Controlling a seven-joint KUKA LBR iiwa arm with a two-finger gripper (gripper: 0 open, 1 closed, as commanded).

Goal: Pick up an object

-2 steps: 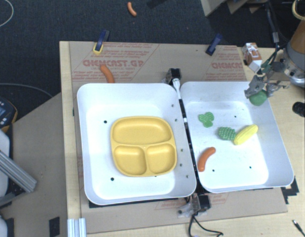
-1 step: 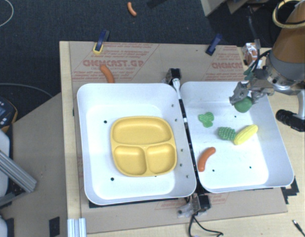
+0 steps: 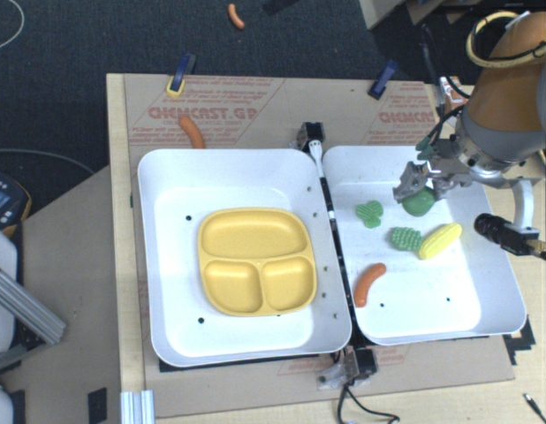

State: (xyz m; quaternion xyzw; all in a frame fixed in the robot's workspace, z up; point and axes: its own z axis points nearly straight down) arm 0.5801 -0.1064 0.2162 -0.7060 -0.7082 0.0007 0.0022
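My gripper (image 3: pixel 422 193) hangs over the back of the right bin (image 3: pixel 485 312). A round green toy (image 3: pixel 420 204) sits between its two grey fingers, which are closed against it. Loose on the bin floor lie a small green leafy piece (image 3: pixel 370 213), a bumpy green vegetable (image 3: pixel 405 237), a yellow corn cob (image 3: pixel 441 240) touching that vegetable, and an orange sausage (image 3: pixel 370 283) near the front left. The arm reaches in from the right, above the bin's far corner.
The left bin (image 3: pixel 163 237) holds a yellow divided plate (image 3: pixel 255 261). Another orange sausage (image 3: pixel 192 132) lies on the cardboard behind the left bin. Blue clamps (image 3: pixel 179 75) (image 3: pixel 382 79) grip the bench's back edge. A black fitting (image 3: pixel 498 230) juts over the right bin's right rim.
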